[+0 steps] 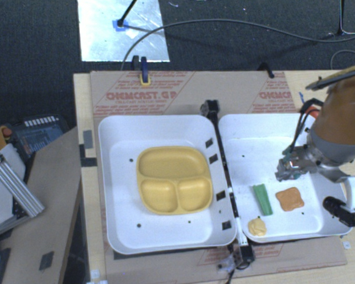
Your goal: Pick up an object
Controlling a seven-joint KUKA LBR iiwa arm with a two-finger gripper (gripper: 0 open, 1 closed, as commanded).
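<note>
Nearest the bottom edge of the view, a small pale yellow rounded lump (257, 226) lies by the front-left corner of the right-hand shallow white plastic bin (248, 135). Just above it a flat green stick-shaped piece (262, 199) lies nearly lengthwise, tilted a little, and beside that, to the right, sits an orange-brown flat square piece (289, 198), apart from the green one. All three rest on the bin floor.

Above the orange-brown piece hangs the pincer (291, 167) of the grey arm with the orange band (341, 121), reaching in from the right. Its metal tip shows over the bin floor near the green and orange-brown pieces, and nothing can be seen between its fingers; whether they are spread or pressed together I cannot tell.

Beside it, the left-hand shallow white plastic bin (117, 189) holds a yellow plastic tray with three compartments (173, 179), lying flat near its middle. Both bins rest on a brown cardboard sheet printed with red letters (162, 86), which covers the tabletop (83, 113).
</note>
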